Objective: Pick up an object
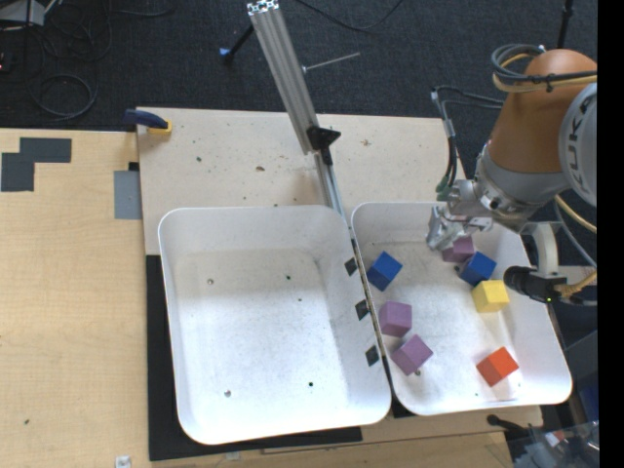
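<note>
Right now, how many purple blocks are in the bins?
3, all in the right bin: one purple block near the divider, another just below it, and a third directly under the hand, partly covered. Others could be hidden there.

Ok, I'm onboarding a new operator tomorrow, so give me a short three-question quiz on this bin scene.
1. True or false: all the blocks lie in the right bin.
2. How many purple blocks are in view?
3. Which block lies nearest the pincer? A) orange block B) small purple block C) yellow block

Key: 1 true; 2 three; 3 B
</note>
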Robot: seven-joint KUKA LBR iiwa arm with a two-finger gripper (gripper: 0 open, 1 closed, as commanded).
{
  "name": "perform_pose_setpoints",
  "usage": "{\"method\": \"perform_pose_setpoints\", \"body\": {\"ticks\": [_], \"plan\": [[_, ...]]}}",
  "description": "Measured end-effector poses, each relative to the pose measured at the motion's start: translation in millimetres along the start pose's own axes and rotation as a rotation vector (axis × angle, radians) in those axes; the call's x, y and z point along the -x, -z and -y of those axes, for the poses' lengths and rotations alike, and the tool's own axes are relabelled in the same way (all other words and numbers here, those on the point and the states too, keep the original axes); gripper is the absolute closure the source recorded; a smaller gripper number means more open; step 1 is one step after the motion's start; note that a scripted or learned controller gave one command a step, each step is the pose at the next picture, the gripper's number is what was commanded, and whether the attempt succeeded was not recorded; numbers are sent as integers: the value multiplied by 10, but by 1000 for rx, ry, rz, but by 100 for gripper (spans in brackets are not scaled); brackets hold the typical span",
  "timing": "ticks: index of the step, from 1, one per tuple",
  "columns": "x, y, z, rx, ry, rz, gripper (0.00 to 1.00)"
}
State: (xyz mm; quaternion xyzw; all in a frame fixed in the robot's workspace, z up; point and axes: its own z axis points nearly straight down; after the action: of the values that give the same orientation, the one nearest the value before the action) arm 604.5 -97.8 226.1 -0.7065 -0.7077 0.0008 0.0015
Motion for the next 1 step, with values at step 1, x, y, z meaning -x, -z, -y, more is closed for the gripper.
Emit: {"method": "perform_pose_setpoints", "body": {"ticks": [1], "plan": [[-514, 103, 203, -1, 2, -2, 100]]}}
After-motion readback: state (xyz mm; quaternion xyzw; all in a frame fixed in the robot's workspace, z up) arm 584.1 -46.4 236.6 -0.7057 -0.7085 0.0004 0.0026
